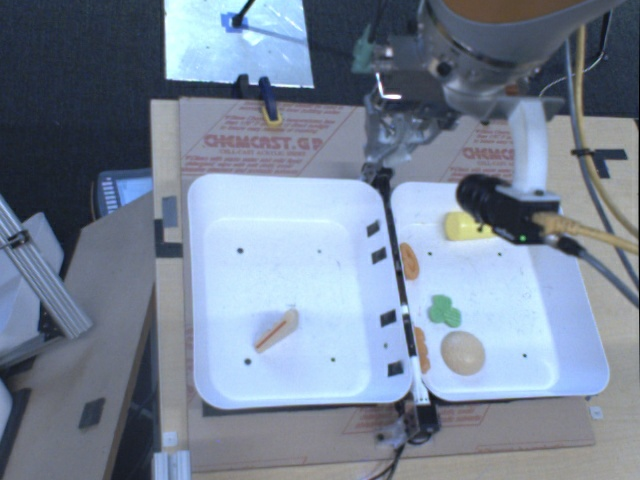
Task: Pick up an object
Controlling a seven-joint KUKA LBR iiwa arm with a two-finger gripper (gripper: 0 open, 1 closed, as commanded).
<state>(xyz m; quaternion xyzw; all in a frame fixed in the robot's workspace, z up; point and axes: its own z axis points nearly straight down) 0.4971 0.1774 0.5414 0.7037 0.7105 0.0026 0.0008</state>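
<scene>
**Inspector:** Position of the arm?

**Assistant:** The gripper [383, 163] hangs over the far edge of the bins, above the seam where the left bin [215, 203] and right bin [580, 353] meet. Whether the jaws are apart or together cannot be told; the wrist housing hides them. Nothing is seen between them.

**Inspector:** Contents of the right bin?

**Assistant:** A yellow block [466, 227] near the far edge, partly behind a black cylinder [497, 208] mounted on the arm. An orange piece [409, 260] lies against the left wall. A green clover-shaped piece [444, 312] sits mid-bin. Just nearer the front edge rests a pale tan, egg-shaped object [463, 352], smooth and rounded. A second orange piece [421, 349] lies beside it at the left wall.

**Inspector:** The left bin?

**Assistant:** One tan wedge-shaped piece [276, 330], elongated, lying tilted toward the front edge, well apart from the walls.

**Inspector:** The surface?

**Assistant:** Printed cardboard [290, 136] lies under both bins.
</scene>
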